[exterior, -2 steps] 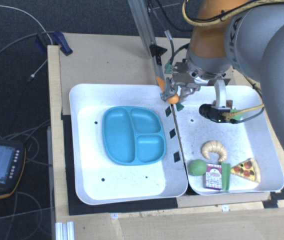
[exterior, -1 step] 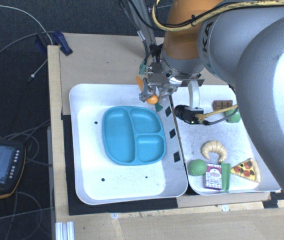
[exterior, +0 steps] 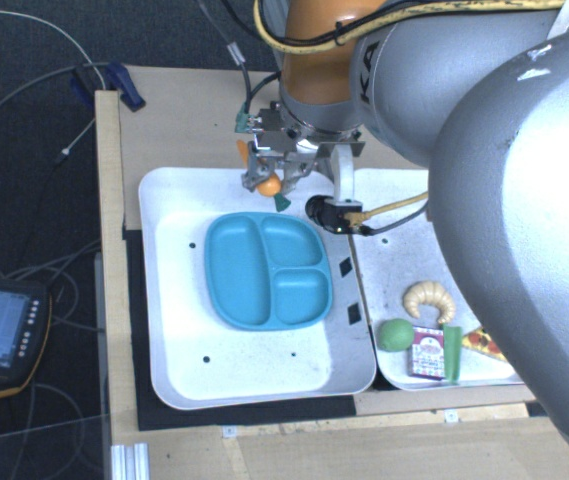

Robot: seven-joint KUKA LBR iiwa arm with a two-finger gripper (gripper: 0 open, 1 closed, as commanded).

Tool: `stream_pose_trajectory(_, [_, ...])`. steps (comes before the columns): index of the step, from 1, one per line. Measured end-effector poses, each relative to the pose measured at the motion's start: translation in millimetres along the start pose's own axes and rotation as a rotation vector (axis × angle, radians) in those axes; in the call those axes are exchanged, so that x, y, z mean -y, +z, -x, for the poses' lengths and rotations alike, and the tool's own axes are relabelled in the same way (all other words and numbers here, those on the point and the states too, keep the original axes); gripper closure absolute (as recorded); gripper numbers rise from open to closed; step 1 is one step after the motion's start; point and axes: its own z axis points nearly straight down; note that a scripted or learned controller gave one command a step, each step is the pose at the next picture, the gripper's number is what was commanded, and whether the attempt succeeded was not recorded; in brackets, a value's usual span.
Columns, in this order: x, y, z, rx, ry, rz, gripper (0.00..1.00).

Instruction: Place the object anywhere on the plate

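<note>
Arm (exterior: pixel 484 118) spans the worktop's right side, reaching over the bins. The left bin (exterior: pixel 179 368) carries a blue divided plate (exterior: pixel 267 270) at its middle. The right bin (exterior: pixel 394 258) holds a croissant (exterior: pixel 430 299), a green ball (exterior: pixel 396 335) and a small carton (exterior: pixel 427 354) near its front edge. The tool (exterior: pixel 267 180), at the left bin's far edge, has its fingers closed around a small orange object (exterior: pixel 269 185), just beyond the plate.

Dark floor (exterior: pixel 24 118) with cables (exterior: pixel 34 43) beside wooden bench (exterior: pixel 164 118)
</note>
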Motion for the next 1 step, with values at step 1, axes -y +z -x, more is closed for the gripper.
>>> stream_pose_trajectory(1, [0.1, 0.3, 4.2, 0.003, 0.005, -0.002, 0.00])
